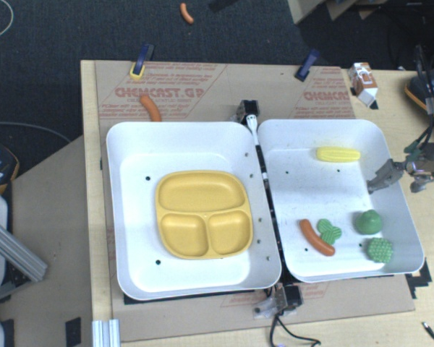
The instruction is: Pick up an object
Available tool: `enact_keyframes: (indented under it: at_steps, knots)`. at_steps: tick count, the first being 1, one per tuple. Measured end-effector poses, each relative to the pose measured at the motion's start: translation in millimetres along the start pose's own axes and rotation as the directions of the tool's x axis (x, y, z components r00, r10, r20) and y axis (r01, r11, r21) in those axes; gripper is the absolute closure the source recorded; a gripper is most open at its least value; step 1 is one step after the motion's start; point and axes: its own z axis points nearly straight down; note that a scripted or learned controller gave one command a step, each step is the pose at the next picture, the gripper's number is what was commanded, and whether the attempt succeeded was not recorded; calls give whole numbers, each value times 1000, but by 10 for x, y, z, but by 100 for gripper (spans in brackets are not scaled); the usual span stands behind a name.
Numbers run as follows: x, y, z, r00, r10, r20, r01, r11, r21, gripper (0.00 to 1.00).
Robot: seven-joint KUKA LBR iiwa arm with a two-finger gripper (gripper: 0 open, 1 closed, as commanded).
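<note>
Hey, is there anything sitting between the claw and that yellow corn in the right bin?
Nothing visible does. The claw hangs at the right bin's right wall, and the yellow corn lies up and to its left across bare white floor. The green ball and the other toys lie nearer the camera, off that line.

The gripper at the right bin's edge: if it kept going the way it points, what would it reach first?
Probably bare white floor of the right bin. The gripper points left and down, between the yellow toy corn cob and round green toy; depth is unclear.
</note>
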Motion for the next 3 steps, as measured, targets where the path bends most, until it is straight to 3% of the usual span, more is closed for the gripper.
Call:
enact_keyframes:
  at_steps: [1, 3]
  knots:
    - [4, 22, -56, 1000, -3, 3, 3, 1000, -11, 0]
    - [34, -9, 806, 1000, -3, 0, 3, 1000, -5, 0]
